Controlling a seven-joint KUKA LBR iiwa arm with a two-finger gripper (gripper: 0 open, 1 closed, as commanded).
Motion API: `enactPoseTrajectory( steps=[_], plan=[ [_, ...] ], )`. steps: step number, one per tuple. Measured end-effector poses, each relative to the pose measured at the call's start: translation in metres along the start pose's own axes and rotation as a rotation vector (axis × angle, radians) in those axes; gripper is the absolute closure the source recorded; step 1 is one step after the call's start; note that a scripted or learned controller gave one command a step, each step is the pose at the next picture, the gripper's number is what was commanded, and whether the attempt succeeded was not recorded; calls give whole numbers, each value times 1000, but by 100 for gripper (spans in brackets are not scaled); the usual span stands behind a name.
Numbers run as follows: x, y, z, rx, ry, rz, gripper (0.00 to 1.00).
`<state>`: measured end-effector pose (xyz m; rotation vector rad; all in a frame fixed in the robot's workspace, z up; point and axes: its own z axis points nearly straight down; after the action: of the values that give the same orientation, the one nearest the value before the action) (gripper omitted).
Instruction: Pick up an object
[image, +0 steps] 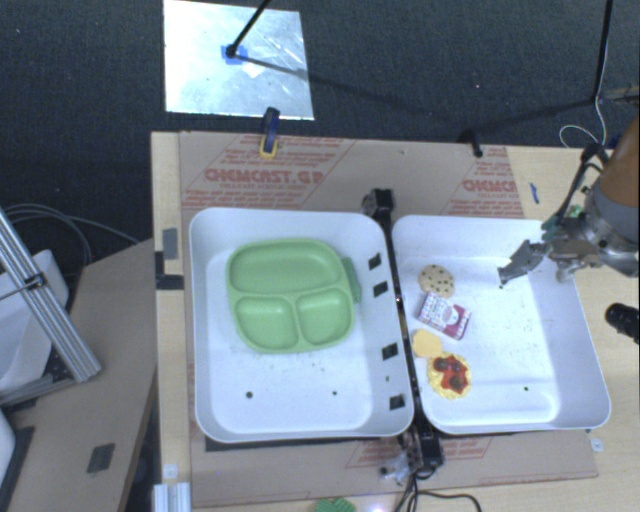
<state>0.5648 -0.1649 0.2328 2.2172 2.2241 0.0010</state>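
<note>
In the right bin (540, 345) lie several small items along its left side: a round tan cookie (435, 279), a pink-and-white packet (443, 316), a yellow slice (427, 344) and a yellow piece with red topping (450, 375). My gripper (522, 264) hangs over the upper right part of that bin, well to the right of the cookie, its fingers pointing left and spread with nothing between them.
The left bin (215, 400) holds a green divided tray (291, 294). A black hinge strip (398, 320) runs between the bins. Cardboard (300, 175) lies under both bins, with a yellow-handled clamp (269, 133) at its back edge.
</note>
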Motion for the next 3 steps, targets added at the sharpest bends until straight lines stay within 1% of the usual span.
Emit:
enactPoseTrajectory(
  steps=[1, 2, 3],
  plan=[
    [38, -72, 138, -3, 0, 1, 0],
    [137, -76, 43, -9, 4, -11, 0],
    [40, -65, -106, -19, -7, 9, 0]
  ],
)
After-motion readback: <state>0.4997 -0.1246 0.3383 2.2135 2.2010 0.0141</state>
